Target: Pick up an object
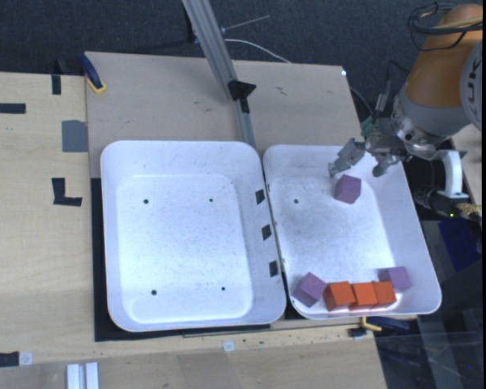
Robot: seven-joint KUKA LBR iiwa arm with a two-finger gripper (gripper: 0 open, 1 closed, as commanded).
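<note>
My gripper hangs over the far part of the right bin. Its two fingers are spread apart, open, with nothing between them. A purple cube lies on the bin floor just in front of the left finger, apart from it. Along the near edge of the same bin sit another purple cube, a row of orange blocks and a smaller purple block.
The left bin stands beside the right one, with black clips along the shared rim. A slanted metal post rises behind the bins. The arm's orange band is at the far right.
</note>
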